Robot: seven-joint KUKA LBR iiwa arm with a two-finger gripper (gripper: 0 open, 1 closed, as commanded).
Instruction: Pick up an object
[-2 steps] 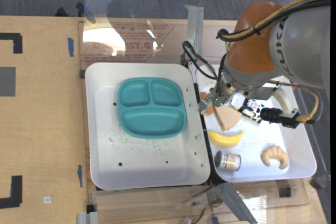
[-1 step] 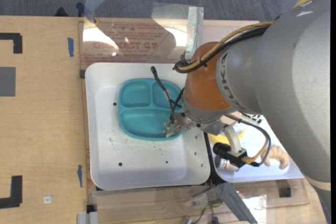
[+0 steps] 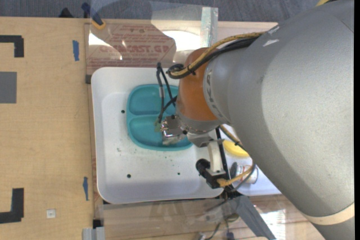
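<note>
Arm (image 3: 281, 104) fills the right half of the camera view: big grey KUKA link coming in from 3 o'clock, orange band (image 3: 191, 95) above the wrist near frame centre. Black and yellow cables (image 3: 169, 73) loop off the wrist at its 10 o'clock side.

Gripper (image 3: 169, 131) sits below the orange band, over the shallow white plastic bin (image 3: 109, 137). Only a small metallic part of it shows, at the 5 o'clock edge of the teal tray; the wrist covers the rest. Cannot tell if the claw is apart or together, and nothing is visibly held.

Task object candidate: teal plastic two-compartment tray (image 3: 143, 115), lying flat in the upper middle of the white bin, its right part hidden under the wrist. A ridge splits it into an upper and a lower compartment.

Small yellow object (image 3: 235, 149) at 4 o'clock of the wrist, partly hidden by the arm; shape unclear.

Small dark specks dot the bin floor at 6 to 7 o'clock of the tray.

Brown cardboard bench surface (image 3: 45, 121) takes the left side, with black corner marks and blue tape bits. Clear plastic sheet (image 3: 146, 36) with red printing lies at 12 o'clock of the bin.
</note>
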